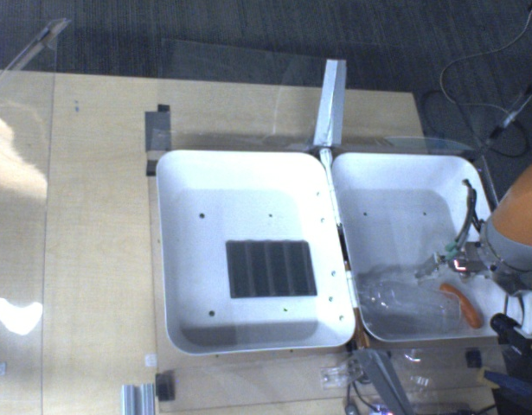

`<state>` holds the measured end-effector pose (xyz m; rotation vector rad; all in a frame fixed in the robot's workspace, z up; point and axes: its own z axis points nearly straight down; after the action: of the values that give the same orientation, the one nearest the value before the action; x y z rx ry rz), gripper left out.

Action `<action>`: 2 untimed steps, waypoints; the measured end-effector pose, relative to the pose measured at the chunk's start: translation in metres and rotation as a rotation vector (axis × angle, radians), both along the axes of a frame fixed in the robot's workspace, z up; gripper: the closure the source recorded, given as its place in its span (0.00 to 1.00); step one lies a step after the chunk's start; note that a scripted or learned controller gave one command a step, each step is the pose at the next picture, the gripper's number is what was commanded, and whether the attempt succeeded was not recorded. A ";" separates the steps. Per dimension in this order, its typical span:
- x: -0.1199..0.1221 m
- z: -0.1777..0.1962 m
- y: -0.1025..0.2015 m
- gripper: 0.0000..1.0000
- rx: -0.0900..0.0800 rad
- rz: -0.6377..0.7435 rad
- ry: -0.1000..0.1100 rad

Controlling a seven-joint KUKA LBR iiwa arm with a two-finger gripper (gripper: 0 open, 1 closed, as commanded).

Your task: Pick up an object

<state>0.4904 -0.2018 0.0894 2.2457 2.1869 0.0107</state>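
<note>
Nothing is picked up yet, as far as can be judged. The small orange, sausage-shaped object (pixel 462 305) lies on the floor of the right shallow white bin (pixel 395 175), near its front right corner. The claw (pixel 456 262) hangs just above it; whether it is spread or pressed together, I cannot tell. A clear plastic item (pixel 395 296) lies beside the orange piece.

left bin (pixel 188 232) — dark ribbed block (pixel 271 268) | right bin (pixel 387 188) — hand (pixel 445 264), orange object (pixel 463 305), clear object (pixel 395 296)
</note>
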 end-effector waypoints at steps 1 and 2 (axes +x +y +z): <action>0.003 0.012 0.000 1.00 -0.004 0.002 -0.010; 0.003 0.012 0.000 0.00 -0.003 0.002 -0.010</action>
<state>0.4938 -0.2017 0.1017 2.2370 2.1826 0.0178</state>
